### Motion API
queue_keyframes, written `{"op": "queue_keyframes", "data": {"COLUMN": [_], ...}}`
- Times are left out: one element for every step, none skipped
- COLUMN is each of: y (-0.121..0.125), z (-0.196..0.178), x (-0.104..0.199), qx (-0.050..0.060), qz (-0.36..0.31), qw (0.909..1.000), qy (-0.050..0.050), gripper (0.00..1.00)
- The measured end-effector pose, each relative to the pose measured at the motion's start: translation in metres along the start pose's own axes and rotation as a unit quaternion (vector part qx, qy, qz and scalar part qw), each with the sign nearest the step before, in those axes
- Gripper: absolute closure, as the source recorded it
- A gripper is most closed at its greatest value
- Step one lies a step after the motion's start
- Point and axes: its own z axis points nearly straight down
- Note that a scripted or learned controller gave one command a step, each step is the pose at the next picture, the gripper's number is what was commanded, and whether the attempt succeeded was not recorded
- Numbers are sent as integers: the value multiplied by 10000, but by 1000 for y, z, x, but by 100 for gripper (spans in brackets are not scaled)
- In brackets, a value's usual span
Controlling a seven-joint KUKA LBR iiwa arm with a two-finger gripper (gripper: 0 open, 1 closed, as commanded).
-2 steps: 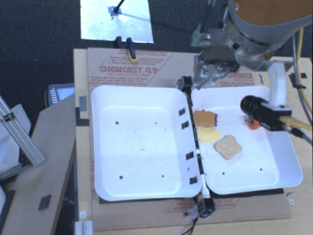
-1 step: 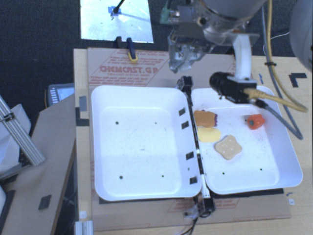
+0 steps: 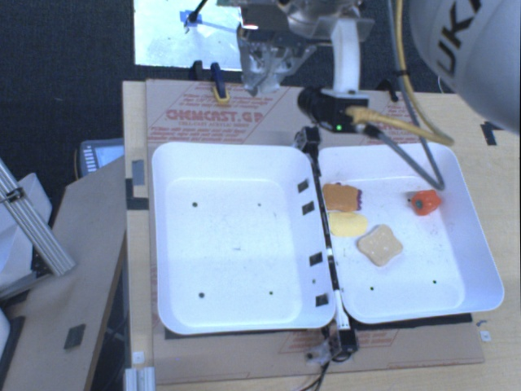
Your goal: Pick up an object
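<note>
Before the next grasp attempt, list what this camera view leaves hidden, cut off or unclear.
- Gripper: blurred against the cardboard at the top of the camera view; finger state unreadable.
- Arm: cut off by the top and right edges.
- Orange-brown item: its lower edge meets the yellow piece; overlap or mere contact is unclear.
- Red object: too small to identify.
- Tan piece: surface detail too coarse to identify.

Two shallow white plastic bins sit side by side on a tan wooden bench (image 3: 98, 243), the left bin (image 3: 232, 235) and the right bin (image 3: 468, 267) joined by a row of small black clips (image 3: 313, 230). Under them lies a brown cardboard sheet with red lettering (image 3: 213, 114). A blue and yellow clamp (image 3: 218, 84) grips its far edge. A slanted aluminium rail (image 3: 31, 222) stands at the left.
</note>
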Motion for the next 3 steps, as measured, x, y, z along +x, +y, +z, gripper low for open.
{"op": "queue_keyframes", "data": {"y": [21,20,20], "z": [0,0,-12], "x": [-3,-2,-2], "qx": [2,9,-5], "qz": [34,22,5], "qw": [10000,10000,10000], "qy": [-6,-6,-1], "gripper": [100,0,100]}}
